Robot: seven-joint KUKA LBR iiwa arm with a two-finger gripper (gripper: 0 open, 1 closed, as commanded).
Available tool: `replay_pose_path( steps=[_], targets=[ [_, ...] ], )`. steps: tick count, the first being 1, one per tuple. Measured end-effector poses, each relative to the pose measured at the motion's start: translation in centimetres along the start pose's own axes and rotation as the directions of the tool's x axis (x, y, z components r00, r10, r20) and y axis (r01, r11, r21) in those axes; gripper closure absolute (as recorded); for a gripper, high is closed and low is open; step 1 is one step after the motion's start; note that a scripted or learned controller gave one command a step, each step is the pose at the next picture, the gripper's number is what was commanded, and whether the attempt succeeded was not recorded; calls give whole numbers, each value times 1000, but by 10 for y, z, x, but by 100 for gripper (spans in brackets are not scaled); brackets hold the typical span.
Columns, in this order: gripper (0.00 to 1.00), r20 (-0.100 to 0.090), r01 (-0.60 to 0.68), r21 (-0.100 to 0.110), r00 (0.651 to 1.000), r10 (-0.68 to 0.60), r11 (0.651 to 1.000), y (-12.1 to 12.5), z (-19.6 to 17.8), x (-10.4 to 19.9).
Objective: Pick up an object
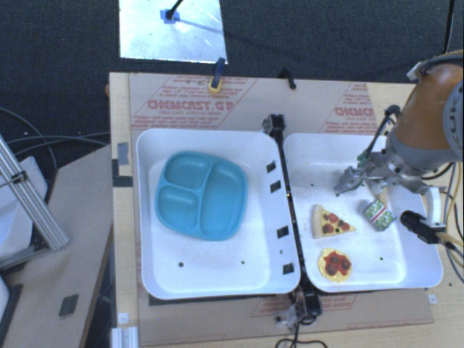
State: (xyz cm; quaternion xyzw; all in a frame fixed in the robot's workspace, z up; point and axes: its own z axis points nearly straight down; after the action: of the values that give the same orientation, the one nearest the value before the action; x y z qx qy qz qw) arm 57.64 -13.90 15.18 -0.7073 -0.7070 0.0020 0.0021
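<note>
The right bin [312, 158] holds three toy foods. A pizza slice [330, 222] lies near its middle, a small round pizza [335, 264] sits by its front edge, and a green-and-white carton [378, 214] lies to the right. My gripper [366, 183] hangs low over the right bin's back half, just above and left of the carton and behind the pizza slice. I see nothing held in it. The grey arm with its orange band [431, 111] reaches in from the right.
A blue divided plate [201, 194] lies in the left bin [217, 281]. A black divider with clips [284, 194] runs between the bins. A black part of the arm [419, 227] sticks out over the right bin's right rim.
</note>
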Motion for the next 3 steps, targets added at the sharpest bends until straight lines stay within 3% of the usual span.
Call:
replay_pose_path(
  steps=[1, 2, 3],
  targets=[
    [0, -2, 8, -4, 1000, -8, 1000, 7, 71, 49],
    [0, -1, -3, -2, 1000, 3, 1000, -80, 68, 29],
    [0, 1, 6, -12, 1000, -6, 1000, -27, 67, 42]
  ],
)
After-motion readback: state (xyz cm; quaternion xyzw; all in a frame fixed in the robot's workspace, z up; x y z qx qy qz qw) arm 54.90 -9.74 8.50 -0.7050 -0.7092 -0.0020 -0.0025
